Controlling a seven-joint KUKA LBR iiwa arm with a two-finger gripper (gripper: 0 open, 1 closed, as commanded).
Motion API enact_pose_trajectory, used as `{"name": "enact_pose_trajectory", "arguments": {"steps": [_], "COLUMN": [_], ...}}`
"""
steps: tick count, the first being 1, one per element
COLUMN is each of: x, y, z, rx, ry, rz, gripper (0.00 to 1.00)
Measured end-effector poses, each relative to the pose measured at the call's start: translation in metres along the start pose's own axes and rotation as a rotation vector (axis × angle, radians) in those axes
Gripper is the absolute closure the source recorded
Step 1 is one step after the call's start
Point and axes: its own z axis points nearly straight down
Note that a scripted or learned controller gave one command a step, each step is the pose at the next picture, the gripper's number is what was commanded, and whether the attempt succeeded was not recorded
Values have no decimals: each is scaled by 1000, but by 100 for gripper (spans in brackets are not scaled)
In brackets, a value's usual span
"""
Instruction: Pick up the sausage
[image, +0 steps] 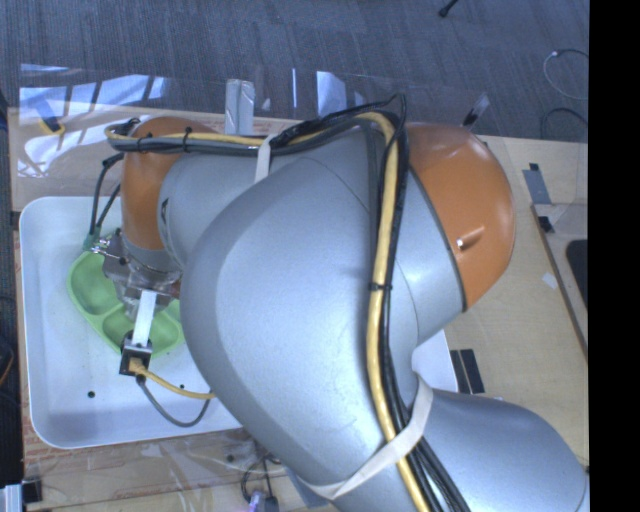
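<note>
Because the big grey arm (300, 300) covers most of the bench (520, 330), the risks here must be judged from the small part that is visible. The gripper (140, 285) hangs low in the left bin (40, 310), over a green, shallow thing (90, 285) that lies closer to the bin's left edge than to its near or far edge. Whether the gripper is released or clenched I cannot tell, because the wrist hides its end. Where the sausage lies I also cannot tell; if it is in this bin, it is probably covered by the wrist or the arm, perhaps on the green thing or just beside it. From this I judge three dangers. First, the gripper may close on the rim of the green thing instead of the sausage, since the two are likely close together under it, and then the wrong thing goes up. Second, a sausage is, as I suppose, round and smooth, so it may roll or slip away when it is pressed off its middle, and the try ends with nothing held. Third, the gripper is already low, so a further push down may press the green thing against the bin floor or drag it toward the left edge.
</note>
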Motion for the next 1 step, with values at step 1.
{"name": "enact_pose_trajectory", "arguments": {"steps": [1], "x": [23], "y": [35], "z": [1], "rx": [75], "ry": [-29], "rz": [309], "gripper": [100]}}
